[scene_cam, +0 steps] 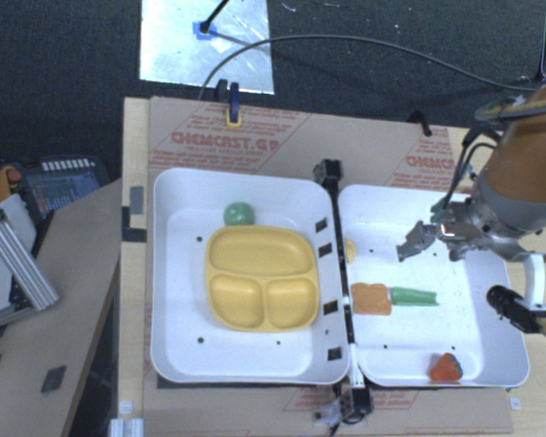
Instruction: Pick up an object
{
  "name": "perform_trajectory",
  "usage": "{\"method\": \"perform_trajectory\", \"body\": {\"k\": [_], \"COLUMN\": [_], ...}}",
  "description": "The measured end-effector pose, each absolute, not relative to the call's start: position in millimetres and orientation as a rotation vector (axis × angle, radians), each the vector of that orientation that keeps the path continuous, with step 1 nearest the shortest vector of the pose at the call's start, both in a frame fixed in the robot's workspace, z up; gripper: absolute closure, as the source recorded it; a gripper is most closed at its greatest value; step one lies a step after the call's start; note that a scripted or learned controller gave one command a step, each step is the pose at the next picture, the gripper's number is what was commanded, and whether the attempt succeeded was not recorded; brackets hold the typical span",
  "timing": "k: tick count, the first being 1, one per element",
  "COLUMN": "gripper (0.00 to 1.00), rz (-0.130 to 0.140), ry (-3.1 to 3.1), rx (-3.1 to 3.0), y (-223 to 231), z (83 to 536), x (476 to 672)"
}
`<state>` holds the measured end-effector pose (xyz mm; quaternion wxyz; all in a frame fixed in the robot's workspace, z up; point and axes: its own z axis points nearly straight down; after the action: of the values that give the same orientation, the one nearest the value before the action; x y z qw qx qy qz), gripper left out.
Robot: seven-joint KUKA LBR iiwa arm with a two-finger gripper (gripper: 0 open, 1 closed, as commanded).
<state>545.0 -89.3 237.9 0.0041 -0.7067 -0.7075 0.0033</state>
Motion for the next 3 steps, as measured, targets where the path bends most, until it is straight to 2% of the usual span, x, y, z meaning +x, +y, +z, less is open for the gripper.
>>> {"method": "perform_trajectory", "body": {"k": [1, 2, 3], "gripper": [0.00, 0.00, 0.00], "rz": [-0.002, 0.003, 0.002], "ry": [-2.226, -2.221, -2.220], "rx": [-2.219, -2.218, -2.218], "y": [-89.2, -93.2, -84.1], "z": [243.8, 185.6, 131.1], "x": [547.3, 554.5, 548.8]}}
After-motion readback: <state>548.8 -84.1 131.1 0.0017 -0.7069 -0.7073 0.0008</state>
